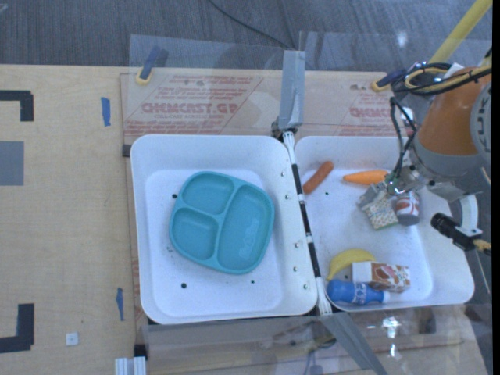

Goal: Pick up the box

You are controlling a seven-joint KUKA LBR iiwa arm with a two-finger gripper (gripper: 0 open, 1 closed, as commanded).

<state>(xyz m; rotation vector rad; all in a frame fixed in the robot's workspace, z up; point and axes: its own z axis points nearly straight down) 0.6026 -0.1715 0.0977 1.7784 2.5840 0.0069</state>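
In the right bin [445, 287], a small patterned box [379, 211] lies tilted near the middle. A red and white can-like object [406, 207] touches its right side. My gripper [397, 187] hangs just above the box's upper right corner, under the grey wrist and orange band [451, 123]. The wrist hides where the gripper meets the box. A second box, a white and red-brown carton [381, 275], lies flat near the bin's front.
A sausage [318, 176] and a carrot [365, 177] lie at the back of the right bin. A banana [349, 260] and a blue bottle [355, 294] sit by the carton. The left bin [148, 209] holds a teal divided plate [222, 222].
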